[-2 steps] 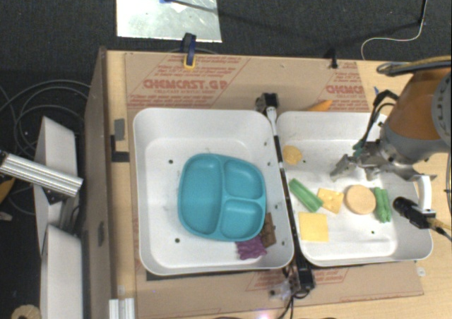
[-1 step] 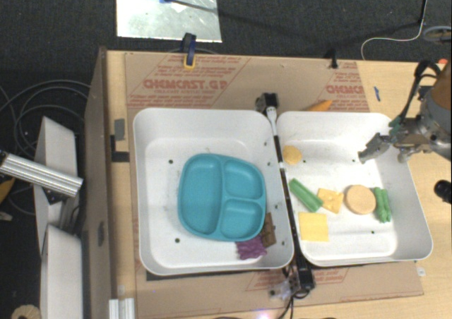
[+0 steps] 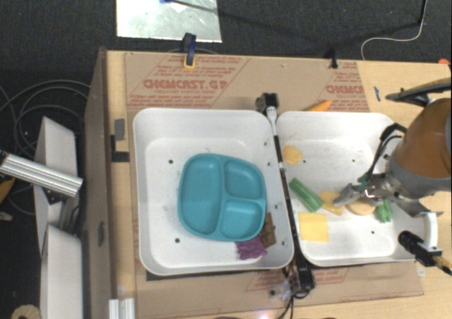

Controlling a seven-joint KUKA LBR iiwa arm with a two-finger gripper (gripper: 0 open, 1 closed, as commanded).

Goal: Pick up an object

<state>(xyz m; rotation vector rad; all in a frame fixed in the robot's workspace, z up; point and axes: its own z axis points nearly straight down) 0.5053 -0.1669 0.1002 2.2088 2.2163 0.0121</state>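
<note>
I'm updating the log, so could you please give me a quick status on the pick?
Hand low in right bin, nothing visibly held. Green block and yellow square just beside it. Teal plate in left bin.

Arm reaching in low from the right edge

The grey arm point(image 3: 424, 152) enters at the right edge, its orange band showing as a broad rounded mass above the wrist, with dark cables looping along its left side. Below the band the grey wrist narrows and angles leftward and down to the gripper point(image 3: 351, 196), which points toward the left. How the jaws stand is too blurred to tell.
</note>
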